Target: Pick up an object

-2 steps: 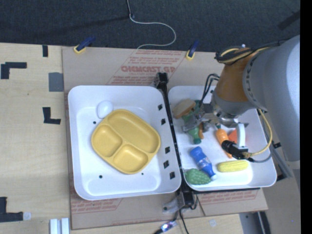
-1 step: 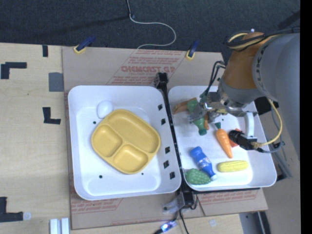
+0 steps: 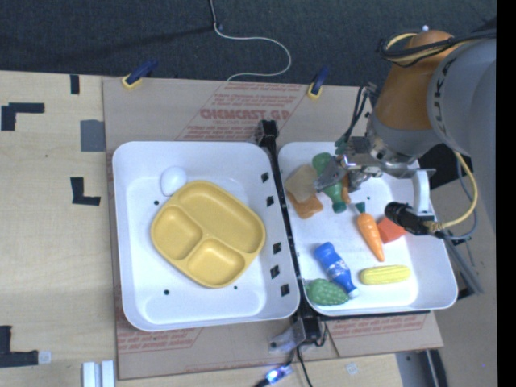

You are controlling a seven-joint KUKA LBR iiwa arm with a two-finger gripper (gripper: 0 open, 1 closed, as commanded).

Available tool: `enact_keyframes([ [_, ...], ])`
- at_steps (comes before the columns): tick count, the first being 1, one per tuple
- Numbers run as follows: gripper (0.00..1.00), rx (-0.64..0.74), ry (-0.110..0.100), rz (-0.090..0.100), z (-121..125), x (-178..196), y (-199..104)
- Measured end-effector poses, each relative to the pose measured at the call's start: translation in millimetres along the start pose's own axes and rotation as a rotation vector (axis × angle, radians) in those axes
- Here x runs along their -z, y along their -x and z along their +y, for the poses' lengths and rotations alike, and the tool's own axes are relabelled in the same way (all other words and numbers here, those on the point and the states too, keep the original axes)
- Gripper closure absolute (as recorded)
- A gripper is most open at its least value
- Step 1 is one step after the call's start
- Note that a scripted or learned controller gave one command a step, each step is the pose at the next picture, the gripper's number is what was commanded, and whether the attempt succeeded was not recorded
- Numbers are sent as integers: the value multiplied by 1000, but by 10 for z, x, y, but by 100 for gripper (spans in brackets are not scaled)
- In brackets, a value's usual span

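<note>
My gripper [image 3: 337,181] hangs low over the back left part of the right bin [image 3: 431,276], below the arm's orange band. A green toy [image 3: 322,164] lies right under its left side, and a small teal piece [image 3: 339,205] pokes out just in front of it. A tan and orange toy [image 3: 305,193] sits to the gripper's left. An orange carrot [image 3: 370,235] and a red piece [image 3: 392,230] lie in front of it to the right. Nearer the front are a blue bottle [image 3: 334,265], a yellow corn cob [image 3: 384,275] and a green knobbly toy [image 3: 327,292].
The left bin [image 3: 129,280] holds a yellow divided plate [image 3: 207,233] and a small white ball [image 3: 172,180]. A black clip divider [image 3: 275,208] runs between the bins. A black and white fitting with a yellow cable [image 3: 415,212] hangs from the arm over the right bin.
</note>
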State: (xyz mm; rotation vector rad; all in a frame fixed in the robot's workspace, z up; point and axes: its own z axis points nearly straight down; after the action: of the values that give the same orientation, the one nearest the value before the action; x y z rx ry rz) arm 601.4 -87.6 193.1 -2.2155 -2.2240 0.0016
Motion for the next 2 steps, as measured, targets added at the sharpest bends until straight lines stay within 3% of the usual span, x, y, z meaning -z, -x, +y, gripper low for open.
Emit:
enact_keyframes([
  [1, 100, -1, -2, 0, 9, 291, -9],
  [2, 100, -4, -7, -1, -474, 362, -85],
])
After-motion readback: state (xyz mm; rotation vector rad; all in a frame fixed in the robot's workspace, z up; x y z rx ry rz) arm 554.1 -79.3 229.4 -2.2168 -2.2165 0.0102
